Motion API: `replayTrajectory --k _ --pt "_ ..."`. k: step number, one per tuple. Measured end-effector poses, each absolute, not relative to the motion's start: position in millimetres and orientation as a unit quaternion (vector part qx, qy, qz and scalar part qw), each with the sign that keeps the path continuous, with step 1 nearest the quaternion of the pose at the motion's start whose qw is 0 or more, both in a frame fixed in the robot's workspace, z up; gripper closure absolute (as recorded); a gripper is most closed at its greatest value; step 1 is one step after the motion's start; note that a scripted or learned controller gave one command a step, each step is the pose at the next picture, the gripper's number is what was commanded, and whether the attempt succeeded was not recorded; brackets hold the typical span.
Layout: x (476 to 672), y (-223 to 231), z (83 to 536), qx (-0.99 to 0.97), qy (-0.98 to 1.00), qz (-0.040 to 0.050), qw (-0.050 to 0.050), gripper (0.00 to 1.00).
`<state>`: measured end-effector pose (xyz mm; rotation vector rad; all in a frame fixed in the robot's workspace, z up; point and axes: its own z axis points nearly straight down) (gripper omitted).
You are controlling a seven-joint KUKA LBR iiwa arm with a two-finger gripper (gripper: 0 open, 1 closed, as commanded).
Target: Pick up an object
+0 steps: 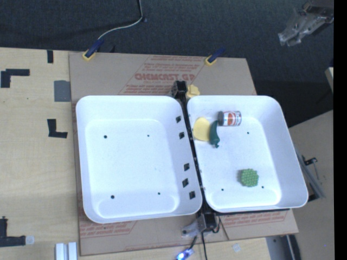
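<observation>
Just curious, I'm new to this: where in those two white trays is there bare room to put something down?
The left tray is bare floor wall to wall. In the right tray, free floor lies between the can and the green ball, and along the right wall. It is crowded at the upper left, where the yellow piece, green piece and can cluster.

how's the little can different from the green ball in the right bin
The can is a cylinder lying on its side, white with a red band; the green ball is round, a single colour and bumpy-looking. The can sits near the bin's far wall, close to a yellow piece and a dark green piece; the ball lies alone toward the near side. Both are small, rest in the right bin, and lie well away from the gripper.
</observation>
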<state>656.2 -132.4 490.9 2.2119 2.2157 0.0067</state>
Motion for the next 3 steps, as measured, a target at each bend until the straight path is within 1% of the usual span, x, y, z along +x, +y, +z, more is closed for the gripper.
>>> replayTrajectory --k 1,2,3 --pt "668.8 -181 538 0.708 0.706 0.0004 0.003 1.00" --pt "667.9 -227 534 0.708 0.706 -0.0010 0.001 1.00" --pt "622.5 -193 376 0.707 0.707 -0.0047 -0.009 1.00"
